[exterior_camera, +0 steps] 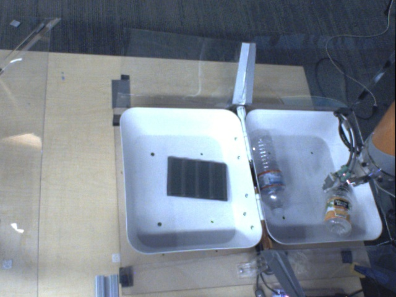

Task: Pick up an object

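1. reaching in from the right edge, the grey arm with its orange band [387, 129] ends in a gripper [344, 179] that sits low over the right bin [291, 119], near that bin's right wall.
2. whether the gripper is spread or pressed together cannot be told; its tip is a small tangle of metal and cable at this angle, and nothing can be made out pinched in it.
3. a small bottle with an orange label [338, 210] lies just below the gripper tip in the right bin's lower right corner; the gripper looks to be touching or nearly touching its upper end, but actual contact cannot be confirmed.
4. a clear plastic bottle with a blue label [268, 173] lies lengthwise along the left wall of the same bin, well apart from the gripper.
5. the left bin [142, 135] holds a flat dark ribbed rectangle [197, 179] resting near its middle.
6. both white bins sit side by side, touching, on the wooden bench [68, 166], with black cables [346, 60] trailing above the right bin.
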Action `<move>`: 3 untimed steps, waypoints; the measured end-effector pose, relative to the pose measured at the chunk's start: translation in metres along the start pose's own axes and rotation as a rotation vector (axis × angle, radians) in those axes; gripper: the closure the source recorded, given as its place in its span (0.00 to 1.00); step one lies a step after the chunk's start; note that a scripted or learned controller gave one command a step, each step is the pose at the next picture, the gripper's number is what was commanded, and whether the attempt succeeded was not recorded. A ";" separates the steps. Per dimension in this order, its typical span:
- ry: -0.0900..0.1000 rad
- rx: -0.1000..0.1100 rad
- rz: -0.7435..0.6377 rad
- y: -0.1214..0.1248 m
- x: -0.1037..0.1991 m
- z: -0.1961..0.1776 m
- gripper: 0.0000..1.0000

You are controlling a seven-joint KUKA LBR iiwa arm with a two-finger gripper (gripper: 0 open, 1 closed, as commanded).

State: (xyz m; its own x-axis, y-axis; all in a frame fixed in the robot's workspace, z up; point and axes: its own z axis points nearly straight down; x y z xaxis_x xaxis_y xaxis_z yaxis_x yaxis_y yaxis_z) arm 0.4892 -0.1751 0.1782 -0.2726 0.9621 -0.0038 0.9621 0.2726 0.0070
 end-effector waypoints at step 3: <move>-0.006 -0.007 -0.136 0.004 0.007 0.088 0.00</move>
State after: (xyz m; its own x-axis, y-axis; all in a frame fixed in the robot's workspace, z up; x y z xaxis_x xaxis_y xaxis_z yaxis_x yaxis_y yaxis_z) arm 0.4921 -0.1677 0.0901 -0.4005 0.9162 -0.0107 0.9162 0.4006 0.0131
